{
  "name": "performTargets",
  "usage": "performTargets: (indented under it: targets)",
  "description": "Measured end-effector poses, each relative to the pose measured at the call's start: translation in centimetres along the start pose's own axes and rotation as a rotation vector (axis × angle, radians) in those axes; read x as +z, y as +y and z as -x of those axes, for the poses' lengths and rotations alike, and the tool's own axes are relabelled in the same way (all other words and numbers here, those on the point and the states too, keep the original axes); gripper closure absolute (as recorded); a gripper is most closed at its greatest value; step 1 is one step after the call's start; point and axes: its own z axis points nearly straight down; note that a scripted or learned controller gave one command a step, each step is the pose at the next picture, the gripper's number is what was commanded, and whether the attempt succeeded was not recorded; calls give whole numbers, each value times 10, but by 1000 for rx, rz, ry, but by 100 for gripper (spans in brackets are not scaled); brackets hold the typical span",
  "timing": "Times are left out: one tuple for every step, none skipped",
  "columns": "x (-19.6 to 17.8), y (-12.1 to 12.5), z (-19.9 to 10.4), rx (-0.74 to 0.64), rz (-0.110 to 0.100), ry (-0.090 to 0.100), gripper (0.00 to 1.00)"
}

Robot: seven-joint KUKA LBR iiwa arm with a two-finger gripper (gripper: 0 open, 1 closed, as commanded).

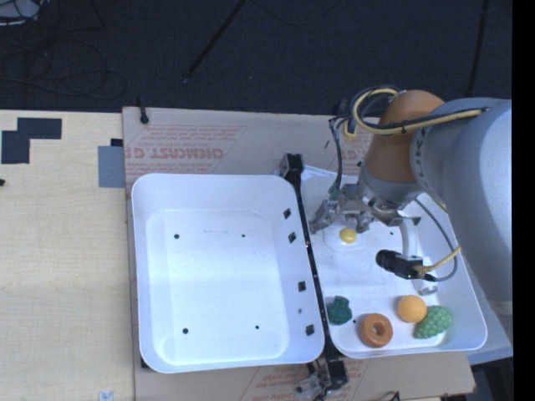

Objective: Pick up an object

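A: 2 white bins sit side by side on the bench; the left bin [217, 274] and the right bin [468, 324] meet along a black divider [305, 257]. What lies in the right one?

B: 4 small items are lined along its near edge. From left to right: a dark green lump [338, 310], an orange-brown ring like a doughnut [376, 330], an orange ball [410, 308], and a light green knobbly piece [432, 321] touching the ball's right side.

A: And the small yellow object [348, 236]?

B: It lies on the floor of the right bin, toward its far left part, well apart from those 4.

A: Where is the arm [468, 174]?

B: It reaches in from the right, its orange band [401, 140] above the wrist. The gripper [347, 224] hangs over the yellow object, just above it.

A: Does it hold anything?

B: Whether the gripper is spread or closed cannot be told from this slant, and nothing is seen held in it.
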Motion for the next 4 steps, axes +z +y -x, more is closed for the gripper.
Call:
performTargets:
  targets:
    - [-14, 3, 3, 2, 8, -3, 100]
    - [-14, 2, 3, 2, 7, -3, 0]
    - [-73, 9, 4, 1, 6, 0, 0]
    - [2, -12, 52, 8, 2, 1, 0]
